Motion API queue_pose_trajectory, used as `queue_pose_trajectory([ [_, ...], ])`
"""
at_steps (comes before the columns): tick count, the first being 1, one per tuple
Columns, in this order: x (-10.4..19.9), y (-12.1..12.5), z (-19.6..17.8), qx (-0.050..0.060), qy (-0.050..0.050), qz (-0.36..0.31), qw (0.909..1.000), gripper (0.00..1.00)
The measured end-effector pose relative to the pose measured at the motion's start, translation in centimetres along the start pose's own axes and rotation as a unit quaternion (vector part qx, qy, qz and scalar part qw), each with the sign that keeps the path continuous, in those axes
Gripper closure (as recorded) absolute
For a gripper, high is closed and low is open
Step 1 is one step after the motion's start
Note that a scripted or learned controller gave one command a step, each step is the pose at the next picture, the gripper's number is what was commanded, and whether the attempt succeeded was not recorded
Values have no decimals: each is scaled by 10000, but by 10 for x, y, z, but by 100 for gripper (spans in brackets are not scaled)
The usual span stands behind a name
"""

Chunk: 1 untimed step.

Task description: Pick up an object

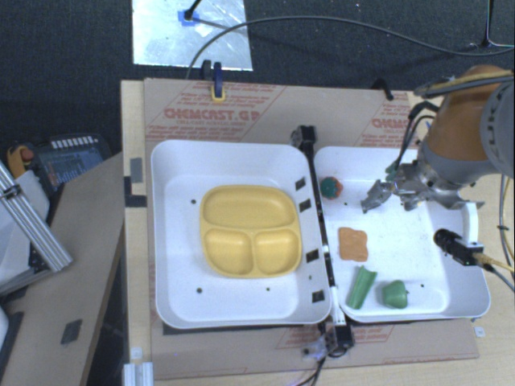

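Observation:
The right bin (438, 300) holds several small objects. A green and red round piece (330, 187) lies near its far left corner. An orange flat piece (352, 244) rests in the middle left. Close to the front wall lie a green cylinder (361, 286) and a green pepper-like piece (394, 293). My gripper (392, 196) hovers over the far middle of this bin, to the right of the round piece and apart from it. Its fingers are spread, open, with nothing between them.
The left bin (173, 215) holds a yellow divided plate (249, 230). A black divider strip (315, 215) runs between the two bins. Both bins stand on a cardboard sheet (241, 111), and cables cross the dark floor behind.

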<state>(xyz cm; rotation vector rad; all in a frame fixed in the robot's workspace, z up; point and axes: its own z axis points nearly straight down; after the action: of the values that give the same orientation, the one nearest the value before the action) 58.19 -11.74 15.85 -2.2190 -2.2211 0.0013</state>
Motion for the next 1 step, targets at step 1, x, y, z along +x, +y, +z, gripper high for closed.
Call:
queue_pose_trajectory([
  [1,10,2,56,5,2,-17,10000,0],
])
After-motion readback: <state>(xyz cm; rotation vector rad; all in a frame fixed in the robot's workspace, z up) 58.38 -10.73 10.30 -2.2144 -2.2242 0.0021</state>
